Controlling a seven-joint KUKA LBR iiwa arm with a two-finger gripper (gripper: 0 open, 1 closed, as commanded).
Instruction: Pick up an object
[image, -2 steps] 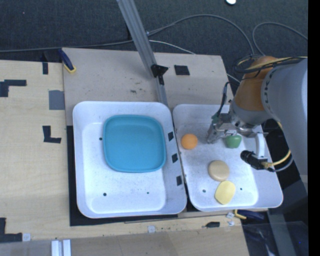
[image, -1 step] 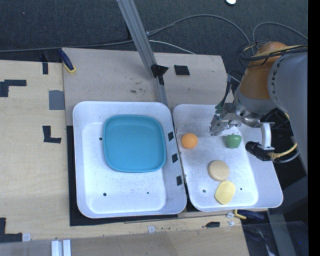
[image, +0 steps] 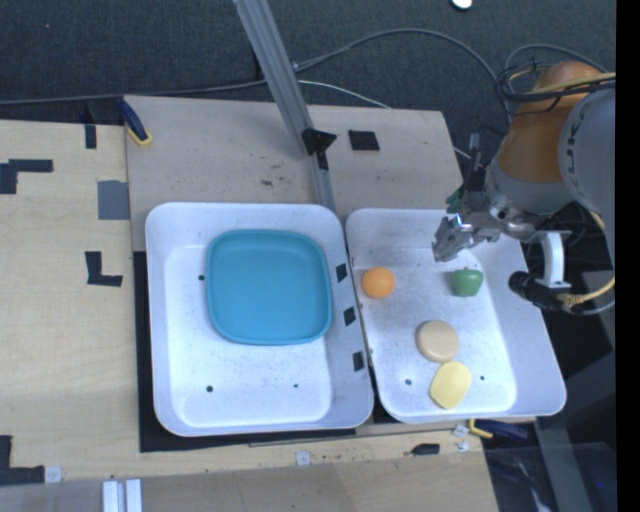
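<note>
White bin (image: 520, 300): upright green object (image: 466, 283) beneath jaws (image: 450, 243).

The arm (image: 585, 140) is chunky and rounded, mostly grey, with a big orange band wrapped around it above the wrist. Black and yellowish cables loop around the orange part and trail off the side, past a white bracket. The gripper (image: 455, 240) is small, metallic and silvery-grey.
</note>
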